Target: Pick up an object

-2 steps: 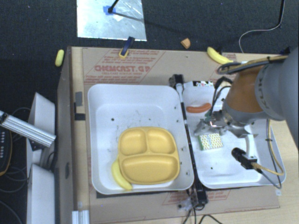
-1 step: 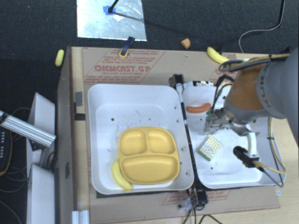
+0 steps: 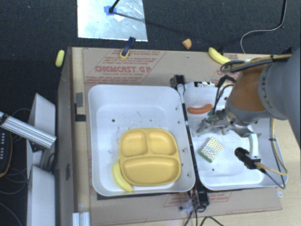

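In the right bin (image 3: 235, 182) an orange-red sausage (image 3: 200, 109) lies near the back left corner. A small block with a yellow-green check pattern (image 3: 211, 149) rests tilted near the bin's left wall. My gripper (image 3: 210, 126) hangs between the two, just below the sausage and just above the block, touching neither as far as the view shows. The grey arm with its orange band (image 3: 249, 95) reaches in from the right over the bin's back. The left bin (image 3: 108, 102) bears a yellow divided plate (image 3: 149, 155) with a yellow banana (image 3: 120, 178) against its front left edge.
A second banana (image 3: 218, 55) lies on the bench behind the right bin. On the dark floor are a yellow piece (image 3: 59, 58), a small orange piece (image 3: 187, 43) and a silver sheet (image 3: 112, 13). The divider between the bins (image 3: 188, 131) runs just left of the gripper.
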You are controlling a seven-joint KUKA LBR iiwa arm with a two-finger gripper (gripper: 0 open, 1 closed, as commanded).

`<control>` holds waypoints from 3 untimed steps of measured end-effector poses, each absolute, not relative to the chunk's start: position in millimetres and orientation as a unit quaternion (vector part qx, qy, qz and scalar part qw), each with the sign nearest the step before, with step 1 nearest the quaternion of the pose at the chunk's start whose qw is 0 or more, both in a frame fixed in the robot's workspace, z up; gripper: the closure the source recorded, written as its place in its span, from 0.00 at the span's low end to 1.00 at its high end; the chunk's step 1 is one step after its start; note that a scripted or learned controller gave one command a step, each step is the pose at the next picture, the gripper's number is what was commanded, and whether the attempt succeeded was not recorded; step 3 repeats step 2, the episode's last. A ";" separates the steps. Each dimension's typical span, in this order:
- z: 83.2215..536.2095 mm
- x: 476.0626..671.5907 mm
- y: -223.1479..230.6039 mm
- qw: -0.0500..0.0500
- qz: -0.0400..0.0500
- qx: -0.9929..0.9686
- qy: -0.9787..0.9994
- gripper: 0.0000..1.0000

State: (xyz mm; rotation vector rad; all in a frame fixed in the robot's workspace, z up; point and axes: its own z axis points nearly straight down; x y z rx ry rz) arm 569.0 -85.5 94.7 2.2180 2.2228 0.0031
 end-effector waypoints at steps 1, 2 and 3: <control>83.9 514.9 -85.1 0.000 0.000 0.707 0.707 0.00; 94.4 516.0 -84.9 0.001 0.001 0.707 0.708 1.00; 94.4 516.0 -84.9 0.001 0.001 0.707 0.708 1.00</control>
